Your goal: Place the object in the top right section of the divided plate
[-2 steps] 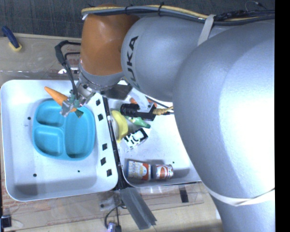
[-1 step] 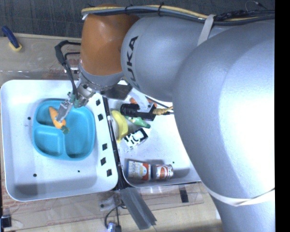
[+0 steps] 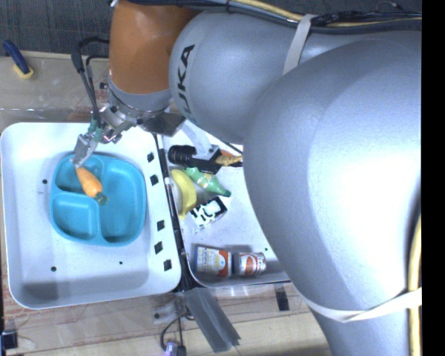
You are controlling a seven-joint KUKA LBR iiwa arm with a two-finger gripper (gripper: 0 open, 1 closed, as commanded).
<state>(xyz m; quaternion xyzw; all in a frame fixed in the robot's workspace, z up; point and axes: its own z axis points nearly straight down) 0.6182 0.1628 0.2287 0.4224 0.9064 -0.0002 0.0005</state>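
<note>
You've got the carrot [image 3: 90, 182] lying just below the gripper [image 3: 84, 151], its top end at the fingertips; can't tell if it's gripped. It's on the blue divided plate [image 3: 126, 206], upper-left area, in the left bin [image 3: 30, 273]. Right bin [image 3: 230, 277] has a banana [image 3: 184, 190], bottle [image 3: 228, 262], misc. Arm [image 3: 297, 124] reaches over the right bin from the right.

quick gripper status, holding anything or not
Gripper: over the upper left of the blue divided plate, right at the top end of the orange carrot; whether it grips the carrot cannot be told.
</note>
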